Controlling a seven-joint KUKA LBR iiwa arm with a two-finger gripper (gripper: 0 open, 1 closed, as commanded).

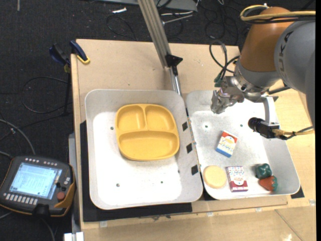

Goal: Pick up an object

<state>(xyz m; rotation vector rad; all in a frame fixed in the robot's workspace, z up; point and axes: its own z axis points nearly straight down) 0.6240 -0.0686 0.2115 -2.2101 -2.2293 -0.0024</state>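
Wooden bench (125, 64): we see the gripper (219, 106) above the right bin (291, 159); we cannot tell its finger state.

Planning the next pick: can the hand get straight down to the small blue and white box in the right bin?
Probably yes. The hand hangs over the right bin, and the blue and white box lies apart from its neighbours with nothing over it.

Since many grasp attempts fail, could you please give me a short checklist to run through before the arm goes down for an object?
1. Objects available in the right bin: ok; blue-and-white carton, red box, round yellow disc, green piece, red piece.
2. Pincer over the right bin: ok, at its far left corner.
3. Pincer above a target: not ok; bare floor beneath.
4. Pincer carrying nothing: cannot tell.
5. Carton standing apart from neighbours: ok.
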